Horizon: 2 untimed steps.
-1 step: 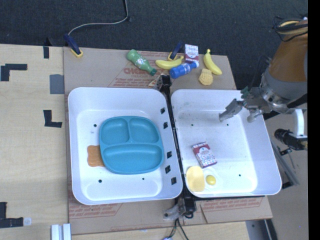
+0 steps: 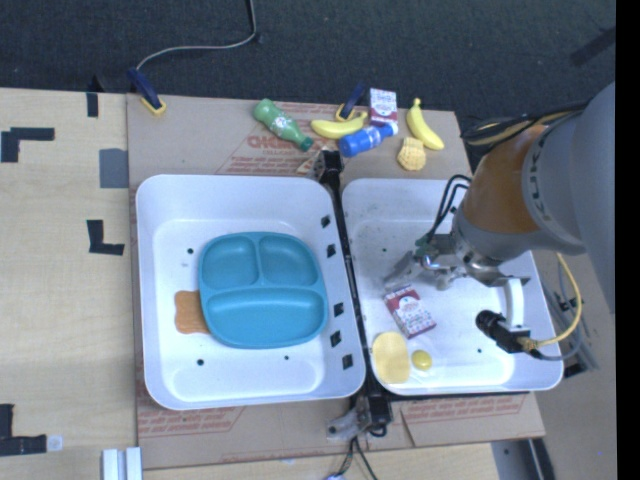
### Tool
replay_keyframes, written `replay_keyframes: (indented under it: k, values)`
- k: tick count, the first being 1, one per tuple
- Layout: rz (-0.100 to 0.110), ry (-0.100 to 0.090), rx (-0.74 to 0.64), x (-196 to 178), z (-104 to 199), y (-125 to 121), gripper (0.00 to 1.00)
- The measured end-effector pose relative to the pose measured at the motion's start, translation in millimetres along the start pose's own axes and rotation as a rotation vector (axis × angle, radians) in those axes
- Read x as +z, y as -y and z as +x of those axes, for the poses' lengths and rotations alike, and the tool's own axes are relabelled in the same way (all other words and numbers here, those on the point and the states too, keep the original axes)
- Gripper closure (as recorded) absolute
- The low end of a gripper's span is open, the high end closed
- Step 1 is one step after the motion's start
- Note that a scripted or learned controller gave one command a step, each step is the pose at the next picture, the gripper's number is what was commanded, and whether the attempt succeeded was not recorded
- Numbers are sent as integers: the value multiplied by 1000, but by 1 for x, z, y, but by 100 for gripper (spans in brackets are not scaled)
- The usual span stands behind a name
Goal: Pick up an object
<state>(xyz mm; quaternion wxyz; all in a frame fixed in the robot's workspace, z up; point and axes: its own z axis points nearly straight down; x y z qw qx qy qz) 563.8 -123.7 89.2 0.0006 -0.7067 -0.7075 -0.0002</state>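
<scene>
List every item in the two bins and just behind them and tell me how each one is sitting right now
Blue plate: flat in left bin, over an orange piece.
Red and white packet: flat in right bin, below the gripper.
Yellow piece: at right bin's front edge.
Green bottle: on its side behind the bins.
Two bananas: lying behind the bins.

Two white bins side by side: left bin (image 2: 160, 218) with blue divided plate (image 2: 264, 290) over an orange piece (image 2: 187, 313); right bin (image 2: 380, 203) with red-white packet (image 2: 410, 313), yellow items (image 2: 392, 357), gripper (image 2: 412, 268) just above packet.
</scene>
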Motion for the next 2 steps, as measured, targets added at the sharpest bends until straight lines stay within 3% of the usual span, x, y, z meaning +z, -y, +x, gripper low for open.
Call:
replay_keyframes:
  k: [1, 2]
  values:
    - [-6, 4, 1, 3, 28, 15, 0]
    - [-6, 5, 1, -7, 28, 15, 100]
